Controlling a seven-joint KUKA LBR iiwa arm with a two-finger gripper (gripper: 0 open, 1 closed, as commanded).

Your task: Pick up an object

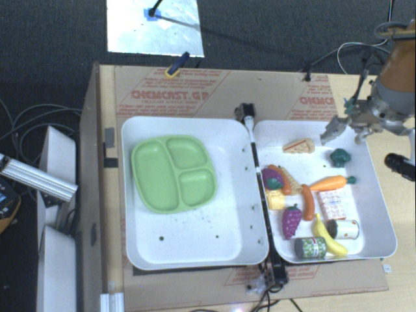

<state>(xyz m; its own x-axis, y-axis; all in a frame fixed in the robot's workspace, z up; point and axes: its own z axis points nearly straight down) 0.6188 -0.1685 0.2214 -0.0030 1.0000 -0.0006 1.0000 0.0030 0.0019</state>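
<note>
The right bin (383, 233) is crowded with toy food low down. Its top part near the cheese (298, 147) has room.

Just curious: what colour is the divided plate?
Light green plate, seen in the camera view.

A robotics lab test bench, not a home or a shop.

A flat brown cardboard sheet printed with red lettering (170, 95) lies under two shallow white plastic bins (140, 252), clipped together at centre. Loose black and grey cables (29, 119) trail over dark carpet at nine o'clock, a taped square of shiny silver foil (155, 17) sits at twelve, and the grey arm with an orange band (395, 77) reaches in at two o'clock.
</note>
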